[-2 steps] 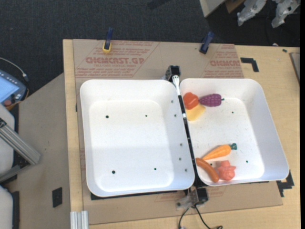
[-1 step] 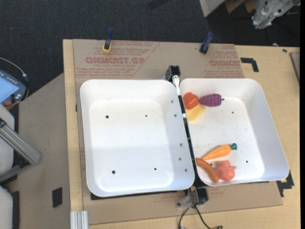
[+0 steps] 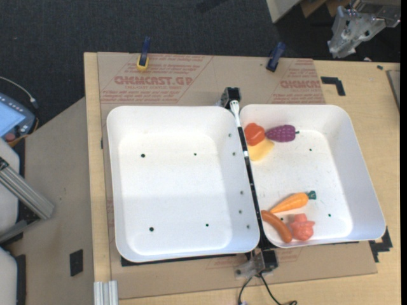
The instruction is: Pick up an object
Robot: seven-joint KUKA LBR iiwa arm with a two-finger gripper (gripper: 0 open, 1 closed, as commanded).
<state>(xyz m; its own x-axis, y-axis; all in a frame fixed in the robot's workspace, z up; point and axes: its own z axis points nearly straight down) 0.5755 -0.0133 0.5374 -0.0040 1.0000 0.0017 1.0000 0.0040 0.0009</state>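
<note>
Hung at the top right corner, gripper (image 3: 348,35) well apart from carrot (image 3: 292,202), grapes (image 3: 282,133) and sausage (image 3: 277,226) in right bin (image 3: 356,170).

gripper (image 3: 348,35) blurred at top edge, arm cut off, fingers indistinct

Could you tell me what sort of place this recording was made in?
Most likely a robotics lab's grasping test bench, not a kitchen. Two shallow white bins, the left bin and the right bin, are clamped onto a board, the toy carrot and toy grapes are plastic, and the gripper hangs above.
</note>
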